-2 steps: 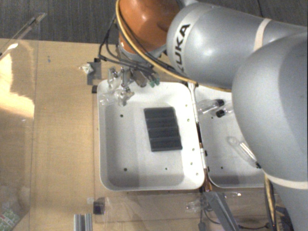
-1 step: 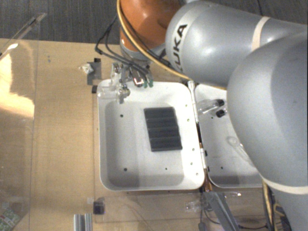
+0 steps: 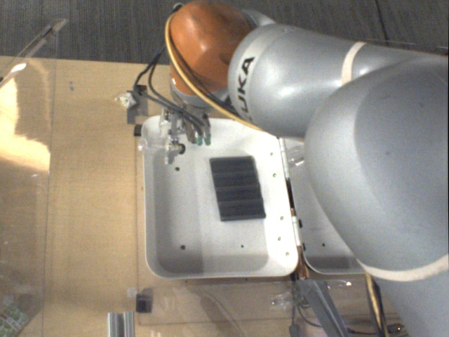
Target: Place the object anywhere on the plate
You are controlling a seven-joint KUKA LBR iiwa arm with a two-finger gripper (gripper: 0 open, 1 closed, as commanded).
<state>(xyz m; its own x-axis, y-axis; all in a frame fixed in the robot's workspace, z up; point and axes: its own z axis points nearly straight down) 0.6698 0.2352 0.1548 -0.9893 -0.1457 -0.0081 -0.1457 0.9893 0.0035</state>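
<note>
1. The gripper (image 3: 175, 142) hangs up and to the left of the black ridged slab (image 3: 238, 188), over a corner of the left bin (image 3: 210, 255). It is not touching the slab. I cannot tell if it is open or closed, and I see nothing held in it.
2. The black ridged slab lies flat on the floor of the left bin. I cannot tell if it is the thing to move or the plate to put things on.
3. I think the job is at its start, because nothing sits on top of the slab.
4. If the slab is the thing to pick, the gripper must go right and toward us until it is over the slab. Then it must go down and grab the slab by its thin sides. The slab is flat, so that may be hard.
5. The arm (image 3: 316, 83) comes in from the right of the slab, over the right bin (image 3: 326, 258). Its orange band (image 3: 203, 30) sits beyond the slab, and the wrist points down.
</note>
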